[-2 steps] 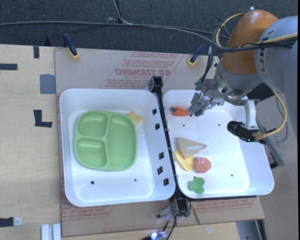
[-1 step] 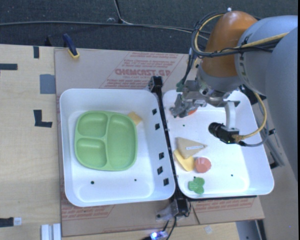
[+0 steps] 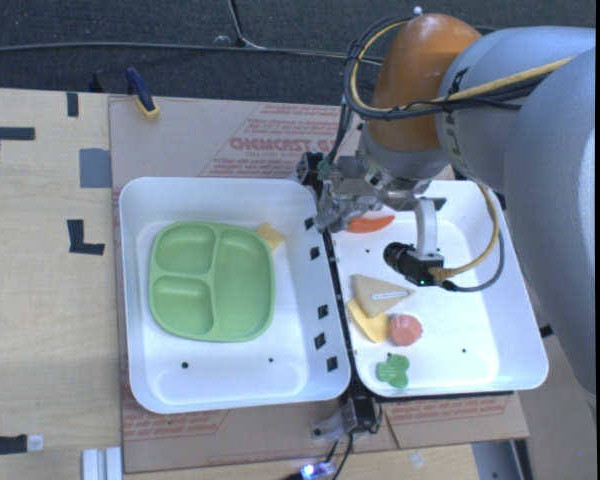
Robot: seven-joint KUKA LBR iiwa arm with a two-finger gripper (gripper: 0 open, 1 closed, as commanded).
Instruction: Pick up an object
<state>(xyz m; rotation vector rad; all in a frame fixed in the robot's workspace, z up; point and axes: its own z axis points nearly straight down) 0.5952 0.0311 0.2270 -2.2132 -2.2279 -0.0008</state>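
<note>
Faintly, red "CHEMCAST" lettering (image 3: pixel 270 144) on cardboard sheet (image 3: pixel 200 138), behind bins (image 3: pixel 140 268)

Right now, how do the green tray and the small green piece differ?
The green tray lies in the left bin; the small green piece lies in the right bin. The tray is large, pale green, with three compartments; the piece is tiny, darker and lumpy. The tray sits almost alone; the piece lies near other small items. Both lie flat, apart from the arm.
</note>
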